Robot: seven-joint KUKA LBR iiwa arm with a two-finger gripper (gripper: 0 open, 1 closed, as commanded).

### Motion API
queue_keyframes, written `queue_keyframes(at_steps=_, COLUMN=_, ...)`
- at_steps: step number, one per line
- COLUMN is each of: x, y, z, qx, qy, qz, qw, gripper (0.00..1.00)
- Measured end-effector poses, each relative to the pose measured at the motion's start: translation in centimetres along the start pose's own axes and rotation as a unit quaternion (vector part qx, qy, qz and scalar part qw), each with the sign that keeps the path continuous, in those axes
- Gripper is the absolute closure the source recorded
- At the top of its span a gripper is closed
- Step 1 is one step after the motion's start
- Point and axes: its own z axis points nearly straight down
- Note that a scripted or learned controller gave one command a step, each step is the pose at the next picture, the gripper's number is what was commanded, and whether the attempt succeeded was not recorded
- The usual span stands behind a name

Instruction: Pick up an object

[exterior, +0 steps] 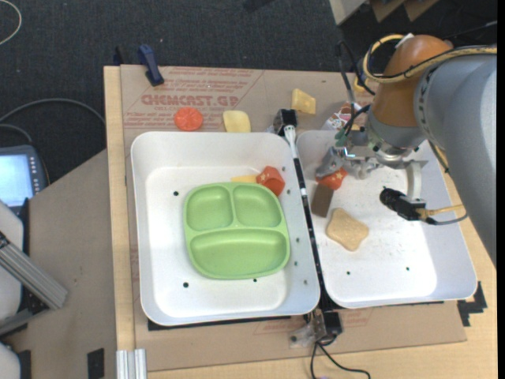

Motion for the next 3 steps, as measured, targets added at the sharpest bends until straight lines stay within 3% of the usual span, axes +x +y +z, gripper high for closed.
queue_keyframes(at_steps=1, x=0.0, y=0.1, z=-1.1, qx=-0.001, qy=0.000, qz=0.000, qw=1.0000, gripper=1.00)
queue_keyframes(at_steps=2, x=3.7, y=-6.6, z=-10.5, qx=-0.001, qy=0.001, qz=-0.001, qw=1.0000, gripper=1.00)
queue_keyframes(at_steps=3, x=8.5, y=-11.0, z=-13.2, qx=0.000, qy=0.002, qz=-0.002, qw=1.0000, gripper=1.00)
